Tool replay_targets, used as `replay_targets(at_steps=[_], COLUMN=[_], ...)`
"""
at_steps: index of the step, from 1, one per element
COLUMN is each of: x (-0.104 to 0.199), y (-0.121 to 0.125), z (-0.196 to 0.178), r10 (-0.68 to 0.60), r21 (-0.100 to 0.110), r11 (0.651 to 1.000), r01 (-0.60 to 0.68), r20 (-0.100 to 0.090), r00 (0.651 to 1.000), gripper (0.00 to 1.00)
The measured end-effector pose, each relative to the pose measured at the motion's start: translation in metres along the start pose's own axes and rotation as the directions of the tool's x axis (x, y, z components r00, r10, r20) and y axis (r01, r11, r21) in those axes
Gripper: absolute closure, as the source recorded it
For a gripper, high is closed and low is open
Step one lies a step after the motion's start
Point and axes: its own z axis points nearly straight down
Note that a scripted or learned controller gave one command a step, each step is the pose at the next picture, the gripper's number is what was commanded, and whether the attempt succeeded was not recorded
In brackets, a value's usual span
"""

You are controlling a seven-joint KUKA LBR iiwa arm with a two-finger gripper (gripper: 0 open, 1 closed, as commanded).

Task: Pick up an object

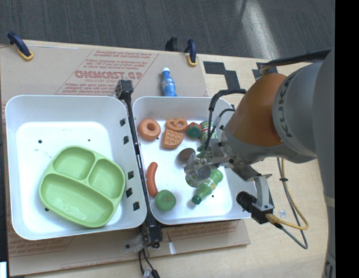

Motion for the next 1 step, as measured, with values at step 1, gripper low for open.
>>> replay_targets(at_steps=[1], x=[-0.0003], y=[0.0019], z=[-0.0106], r10=[-0.004], r21=[-0.006], r11=[1.000], r01=[0.004], r20=[0.003], r00=[1.000], gripper=[1.00])
